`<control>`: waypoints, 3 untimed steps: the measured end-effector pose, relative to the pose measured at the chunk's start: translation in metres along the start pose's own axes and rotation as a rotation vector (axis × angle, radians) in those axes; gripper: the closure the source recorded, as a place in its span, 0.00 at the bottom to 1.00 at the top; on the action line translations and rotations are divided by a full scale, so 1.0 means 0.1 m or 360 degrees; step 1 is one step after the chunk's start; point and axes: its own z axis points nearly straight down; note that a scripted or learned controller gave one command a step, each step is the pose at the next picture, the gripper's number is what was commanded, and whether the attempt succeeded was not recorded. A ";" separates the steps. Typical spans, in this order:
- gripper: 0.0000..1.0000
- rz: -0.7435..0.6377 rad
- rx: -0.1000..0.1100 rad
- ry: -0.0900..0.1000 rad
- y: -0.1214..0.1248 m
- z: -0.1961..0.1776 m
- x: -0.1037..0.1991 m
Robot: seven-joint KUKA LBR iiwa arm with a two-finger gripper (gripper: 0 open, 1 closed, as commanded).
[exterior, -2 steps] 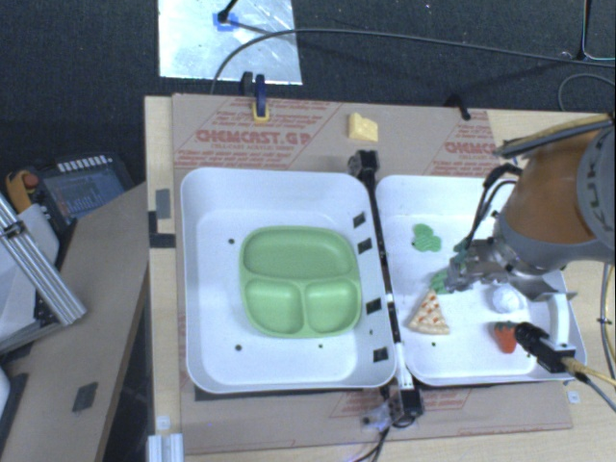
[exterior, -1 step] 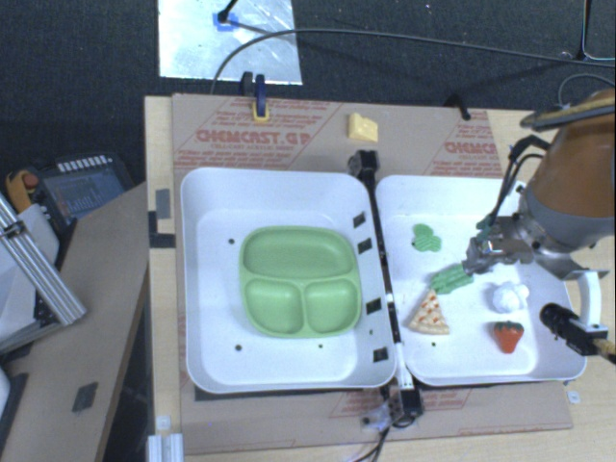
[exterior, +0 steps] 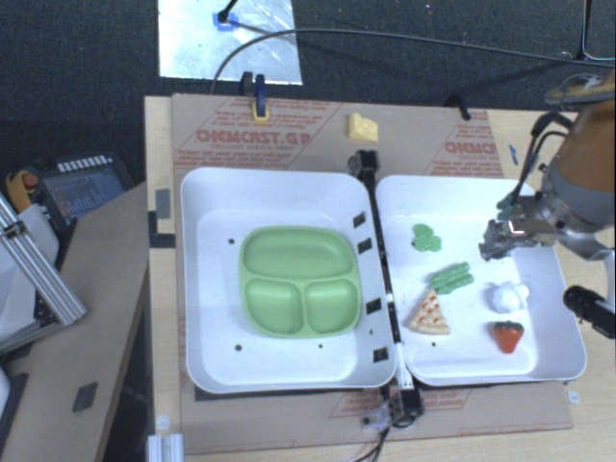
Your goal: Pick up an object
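The bench (exterior: 159,287) is carrying two bins; the claw (exterior: 496,242) is hovering over the right bin (exterior: 462,195), grip state unclear, with the strawberry (exterior: 508,336) and pizza slice (exterior: 429,314) lying unpicked.

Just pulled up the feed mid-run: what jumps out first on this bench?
The pale green divided plate sits alone in the left bin. In the right bin lie small toy foods: a pizza slice, a strawberry, a green bean bundle, a green broccoli-like piece and a white item. The gripper hangs over that bin's right side, above the white item.
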 end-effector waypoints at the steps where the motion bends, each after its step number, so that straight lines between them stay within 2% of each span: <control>1: 1.00 -0.0009 0.0008 0.0004 0.01 0.00 0.59; 3: 1.00 -0.0009 0.0008 0.0005 0.21 0.25 1.73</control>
